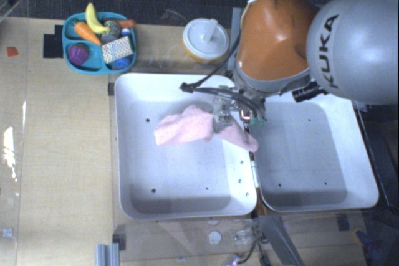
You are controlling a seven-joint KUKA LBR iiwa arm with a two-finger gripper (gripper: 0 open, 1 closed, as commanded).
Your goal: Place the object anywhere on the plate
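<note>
So the grey arm with the orange band is hanging over the seam between the two bins, and its two-finger gripper is down right on the right-hand end of the soft pink crumpled cloth. The wrist bulk blocks the business end, so I honestly can't tell if the gripper is clamped on the fabric or just resting over it.

The cloth itself lies in the shallow white left bin, up near its far right corner, with one tail draped toward the shared edge next to the shallow white right bin. My guess is the bunched end sits under the tool because that's the highest fold, easiest to pinch.

Weird part: no obvious flat plate in either bin. The closest thing is the blue divided plastic tray of toy food sitting on the bench past the left bin's far left corner, and a round white lidded cup past its far edge. If the tray is the target, that's a long carry, and floppy cloth could drag.
</note>
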